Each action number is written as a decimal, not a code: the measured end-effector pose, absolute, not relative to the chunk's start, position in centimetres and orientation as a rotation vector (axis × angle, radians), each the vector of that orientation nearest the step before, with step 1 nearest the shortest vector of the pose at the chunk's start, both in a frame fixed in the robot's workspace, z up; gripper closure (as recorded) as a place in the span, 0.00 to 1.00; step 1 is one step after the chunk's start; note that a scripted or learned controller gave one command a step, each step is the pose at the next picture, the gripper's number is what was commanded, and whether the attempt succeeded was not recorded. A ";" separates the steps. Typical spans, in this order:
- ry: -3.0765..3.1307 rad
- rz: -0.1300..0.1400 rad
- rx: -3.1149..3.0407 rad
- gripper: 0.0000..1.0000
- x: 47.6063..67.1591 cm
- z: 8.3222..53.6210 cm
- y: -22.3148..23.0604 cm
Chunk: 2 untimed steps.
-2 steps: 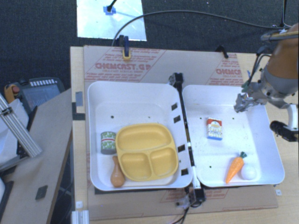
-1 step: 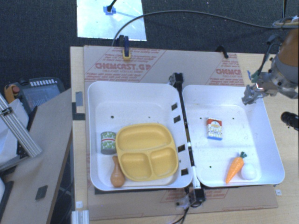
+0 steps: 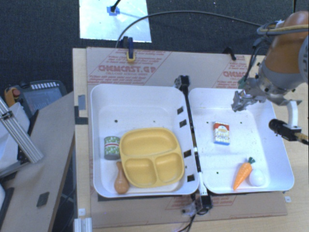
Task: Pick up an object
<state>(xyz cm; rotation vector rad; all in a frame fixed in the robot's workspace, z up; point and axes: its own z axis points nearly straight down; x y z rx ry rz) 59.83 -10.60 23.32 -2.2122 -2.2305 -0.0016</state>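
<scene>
End effector (image 3: 240, 102) hovers above right bin (image 3: 277, 144) holding carton (image 3: 221, 133), carrot (image 3: 242, 175).

In the right bin (image 3: 270, 129) lie a small red-and-white box (image 3: 221, 133), flat, a toy carrot (image 3: 242, 175) and, touching it, a white egg (image 3: 256, 178). The left bin (image 3: 140, 100) holds a yellow divided tray (image 3: 150, 156), a green-labelled can (image 3: 111, 147) and a wooden utensil (image 3: 120, 180).

Bench (image 3: 145, 62) under two white bins (image 3: 140, 105), side by side.

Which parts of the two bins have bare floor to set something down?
Left white bin: the far half is bare, above the yellow divided plate; its near half is crowded, with the small green can and wooden pestle-like piece. Right white bin: bare left strip beside the small red-and-white box; the orange toy carrot and white egg crowd the near corner.
</scene>
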 end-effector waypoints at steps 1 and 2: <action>-2.233 -0.005 -2.210 1.00 59.5 24.2 -5.7; -2.232 -0.004 -2.211 1.00 59.1 24.9 0.0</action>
